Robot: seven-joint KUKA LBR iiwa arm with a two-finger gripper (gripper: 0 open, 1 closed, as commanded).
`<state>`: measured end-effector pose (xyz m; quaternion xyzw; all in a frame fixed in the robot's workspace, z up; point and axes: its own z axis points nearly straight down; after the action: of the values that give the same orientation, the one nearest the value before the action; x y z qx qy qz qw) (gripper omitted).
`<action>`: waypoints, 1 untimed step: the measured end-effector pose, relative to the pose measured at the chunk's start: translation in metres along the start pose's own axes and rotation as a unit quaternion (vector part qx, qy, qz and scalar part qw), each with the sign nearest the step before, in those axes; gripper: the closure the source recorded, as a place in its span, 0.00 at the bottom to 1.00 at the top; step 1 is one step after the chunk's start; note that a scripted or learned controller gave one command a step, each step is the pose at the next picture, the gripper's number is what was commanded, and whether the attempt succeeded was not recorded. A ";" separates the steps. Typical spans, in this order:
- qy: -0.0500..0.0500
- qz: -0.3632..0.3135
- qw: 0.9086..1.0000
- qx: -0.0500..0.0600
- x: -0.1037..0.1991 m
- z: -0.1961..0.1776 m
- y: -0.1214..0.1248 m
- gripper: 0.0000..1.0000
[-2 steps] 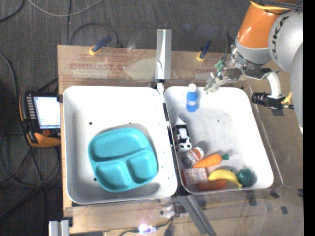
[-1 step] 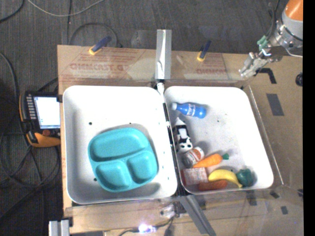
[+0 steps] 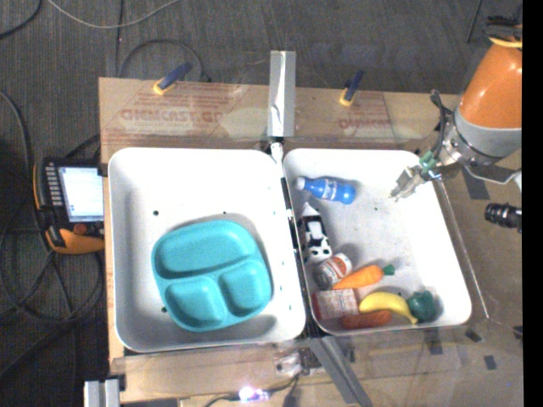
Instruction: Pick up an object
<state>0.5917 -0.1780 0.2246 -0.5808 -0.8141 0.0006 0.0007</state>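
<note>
Gripper [image 3: 407,182] at upper right of right bin [image 3: 450,253], near far rim, hanging over bare floor. Fingers [image 3: 399,192] narrow, tips nearly together, nothing between them. No grasp yet.

Risks from here:
- Straight descent closes on bare floor, no object under tips.
- Bottle [image 3: 329,190] nearest, just left of gripper near far edge. Lies on side, round body, likely rolls off fingertips unless gripped across width.
- Near-edge pile tight: carrot [image 3: 363,276], banana [image 3: 387,303], green vegetable [image 3: 424,305], reddish packet [image 3: 338,304] touching or overlapping. Pinch there probably catches two, or wedges a finger between them.
- Green vegetable sits in near right corner; wall collision probable on approach.
- Cow figure [image 3: 317,242] and small jar [image 3: 333,269] close to left wall, little finger clearance on that side.

Likely target, judging by proximity: bottle. Blue body, white cap end toward left wall, white label band, well apart from other items. Cleanest pick in the bin.

Left bin [image 3: 127,227] carries teal divided tray [image 3: 212,271], irrelevant to pick.
</note>
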 end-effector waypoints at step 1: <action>0.000 0.008 1.000 -0.001 0.001 -0.042 0.015 1.00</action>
<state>0.6063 -0.1724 0.2665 -0.5873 -0.8093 -0.0005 -0.0001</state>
